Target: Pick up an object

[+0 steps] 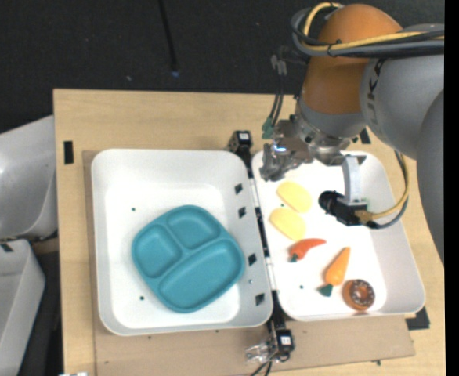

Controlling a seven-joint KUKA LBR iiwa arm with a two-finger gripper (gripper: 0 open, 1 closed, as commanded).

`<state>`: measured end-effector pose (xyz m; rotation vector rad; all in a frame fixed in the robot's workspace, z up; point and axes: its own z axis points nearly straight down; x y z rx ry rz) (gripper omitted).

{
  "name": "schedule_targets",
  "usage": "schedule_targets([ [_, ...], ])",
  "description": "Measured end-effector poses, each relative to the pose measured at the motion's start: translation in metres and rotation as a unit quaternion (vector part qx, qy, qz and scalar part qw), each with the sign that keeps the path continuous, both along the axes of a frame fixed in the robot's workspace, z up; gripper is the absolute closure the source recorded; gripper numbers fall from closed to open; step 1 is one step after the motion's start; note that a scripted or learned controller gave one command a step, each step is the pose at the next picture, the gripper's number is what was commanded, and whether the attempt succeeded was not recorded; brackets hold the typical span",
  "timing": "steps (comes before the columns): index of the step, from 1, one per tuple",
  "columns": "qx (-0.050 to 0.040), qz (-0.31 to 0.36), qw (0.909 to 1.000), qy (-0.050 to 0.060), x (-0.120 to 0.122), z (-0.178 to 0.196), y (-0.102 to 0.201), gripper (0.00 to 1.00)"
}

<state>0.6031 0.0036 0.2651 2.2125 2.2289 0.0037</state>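
- Even overhead light washes my white bins (167,167) nearly featureless.
- Surroundings beyond the surface (151,116) fall dark.
- My arm (347,61) looks slightly soft.

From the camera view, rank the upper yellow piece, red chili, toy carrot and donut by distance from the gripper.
Measured from the gripper:
1. Upper yellow piece, just below it.
2. Red chili, mid-bin.
3. Toy carrot, lower down.
4. Donut, near the bin's front corner.

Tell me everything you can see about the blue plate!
The blue plate is a teal tray that looks like smooth plastic, with rounded corners and three sunken sections: two small ones and one big one. It lies flat and turned at a slant on the floor of the left white bin. Its sections hold nothing.
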Motion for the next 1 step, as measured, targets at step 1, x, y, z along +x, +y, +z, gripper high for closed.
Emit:
schedule_targets([
  [1, -0.0006, -0.001, 1.0000, 0.001, 0.0063, -0.0149, 0.0520, 1.00],
])
